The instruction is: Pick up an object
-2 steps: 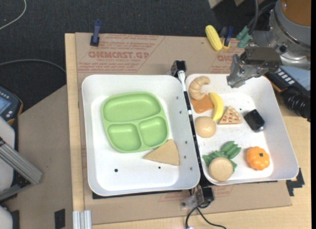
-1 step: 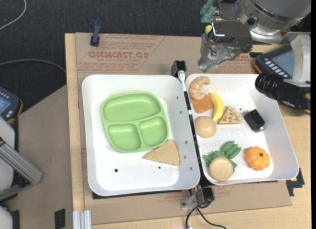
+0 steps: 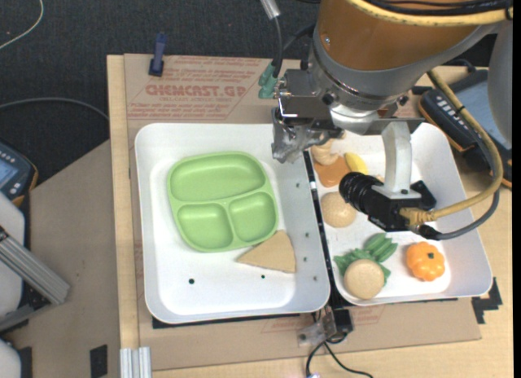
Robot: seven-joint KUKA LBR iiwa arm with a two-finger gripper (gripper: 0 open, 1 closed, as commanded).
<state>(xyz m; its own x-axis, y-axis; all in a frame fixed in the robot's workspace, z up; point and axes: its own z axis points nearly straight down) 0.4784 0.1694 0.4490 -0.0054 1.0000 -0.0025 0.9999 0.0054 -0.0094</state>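
Note:
My gripper (image 3: 286, 147) hangs under the big orange-banded wrist, over the ridge between the two bins at their far end. It is just above the far right corner of the green divided plate (image 3: 221, 200) in the left bin (image 3: 155, 230). A tan wedge (image 3: 269, 252) lies in front of the plate. In the right bin (image 3: 468, 270) lie an orange piece (image 3: 330, 173), a yellow piece (image 3: 356, 162), a beige oval (image 3: 338, 210), green pods (image 3: 370, 248), a beige round (image 3: 364, 279) and a small orange pumpkin (image 3: 425, 261). I see nothing held in the gripper.
A black fitting with a yellow hose (image 3: 383, 202) hangs from the arm over the right bin and hides part of it. Both bins rest on a cardboard sheet (image 3: 203, 83). A blue clip (image 3: 157, 55) sits at its far left edge.

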